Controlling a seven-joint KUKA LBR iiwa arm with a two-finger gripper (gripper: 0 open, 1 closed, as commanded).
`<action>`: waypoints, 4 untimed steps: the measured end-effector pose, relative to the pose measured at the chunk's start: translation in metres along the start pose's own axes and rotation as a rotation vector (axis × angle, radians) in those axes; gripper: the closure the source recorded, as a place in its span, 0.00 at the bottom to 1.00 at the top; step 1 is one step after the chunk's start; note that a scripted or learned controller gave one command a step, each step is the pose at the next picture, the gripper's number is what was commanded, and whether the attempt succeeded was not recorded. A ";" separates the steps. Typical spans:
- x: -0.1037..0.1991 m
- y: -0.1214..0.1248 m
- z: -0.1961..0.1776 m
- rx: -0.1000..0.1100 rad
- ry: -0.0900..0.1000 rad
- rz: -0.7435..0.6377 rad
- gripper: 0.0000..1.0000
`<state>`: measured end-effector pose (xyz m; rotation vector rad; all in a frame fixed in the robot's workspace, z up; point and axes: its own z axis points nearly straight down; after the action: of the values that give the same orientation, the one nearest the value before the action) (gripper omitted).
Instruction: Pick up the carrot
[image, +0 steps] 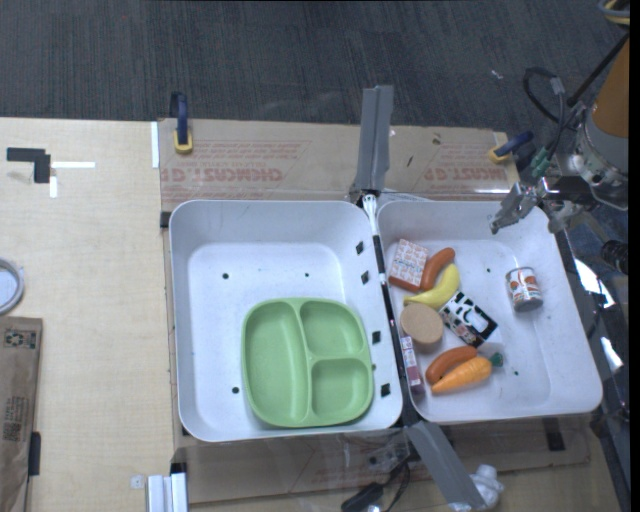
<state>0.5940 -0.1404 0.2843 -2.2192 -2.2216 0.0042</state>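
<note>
The carrot (464, 376) lies in the right bin (560, 385) near its front, orange with a small green tip pointing right. A red-orange piece (449, 358) rests against its far side. My gripper (516, 208) hangs over the far right corner of that bin, well behind the carrot and apart from it. Nothing is visibly held.
The right bin also holds a pink-white box (407, 262), a red sausage (437, 266), a banana (440, 290), a tan round disc (422, 325), a black-white packet (468, 320) and a small can (523, 288). A green divided plate (307, 360) sits in the left bin (200, 300).
</note>
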 end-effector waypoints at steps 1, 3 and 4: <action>0.008 -0.037 -0.083 -0.001 -0.001 0.031 0.00; 0.035 0.034 0.187 -0.011 -0.002 -0.033 0.00; 0.035 0.035 0.177 -0.013 0.000 -0.030 1.00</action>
<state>0.6285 -0.1051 0.1071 -2.1922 -2.2605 -0.0108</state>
